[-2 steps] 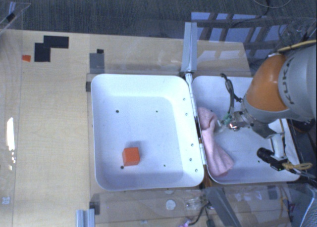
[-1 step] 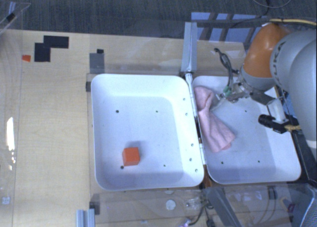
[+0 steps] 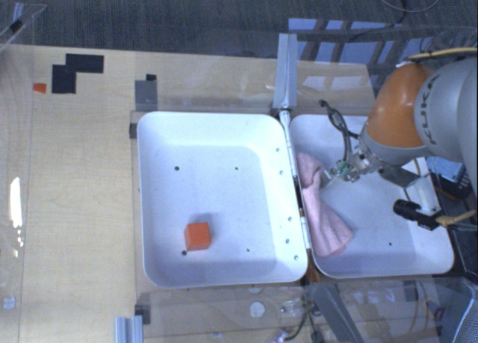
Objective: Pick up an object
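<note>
A small orange cube point(image 3: 198, 236) lies in the left white bin point(image 3: 160, 184), near its front left corner. A pink cloth point(image 3: 323, 211) is draped along the left wall of the right bin point(image 3: 388, 255), running from its middle toward the front. My gripper point(image 3: 336, 173) is low in the right bin, right at the upper right edge of the pink cloth. The grey arm with the orange band point(image 3: 396, 113) comes in from the right above it. Whether the gripper touches the cloth is not visible.
A metal divider point(image 3: 295, 184) separates the two bins. A black fitting with a cable point(image 3: 414, 213) lies over the right side of the right bin. Black marks point(image 3: 75, 71) sit on the wooden bench at the far left.
</note>
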### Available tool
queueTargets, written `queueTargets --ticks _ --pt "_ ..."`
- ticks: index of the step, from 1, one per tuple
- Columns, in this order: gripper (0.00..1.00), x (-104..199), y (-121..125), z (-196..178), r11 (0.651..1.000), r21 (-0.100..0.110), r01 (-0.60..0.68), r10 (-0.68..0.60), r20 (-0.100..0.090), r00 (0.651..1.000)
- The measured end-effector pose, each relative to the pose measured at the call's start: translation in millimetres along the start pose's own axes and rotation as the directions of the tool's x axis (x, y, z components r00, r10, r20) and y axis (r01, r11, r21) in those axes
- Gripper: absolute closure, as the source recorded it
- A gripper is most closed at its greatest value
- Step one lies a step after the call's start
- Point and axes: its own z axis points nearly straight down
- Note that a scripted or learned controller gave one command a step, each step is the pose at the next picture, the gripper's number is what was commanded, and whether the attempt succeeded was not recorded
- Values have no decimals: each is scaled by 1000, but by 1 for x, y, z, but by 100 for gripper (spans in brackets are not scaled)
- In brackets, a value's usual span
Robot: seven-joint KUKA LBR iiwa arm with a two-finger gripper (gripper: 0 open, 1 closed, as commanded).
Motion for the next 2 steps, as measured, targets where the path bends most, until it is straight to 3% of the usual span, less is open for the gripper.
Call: queueTargets --ticks 1,2 --pt "0 23 -36 -4 994 6 -107 107 -3 994" --pt "0 7 -23 -57 999 4 -42 42 -2 999"
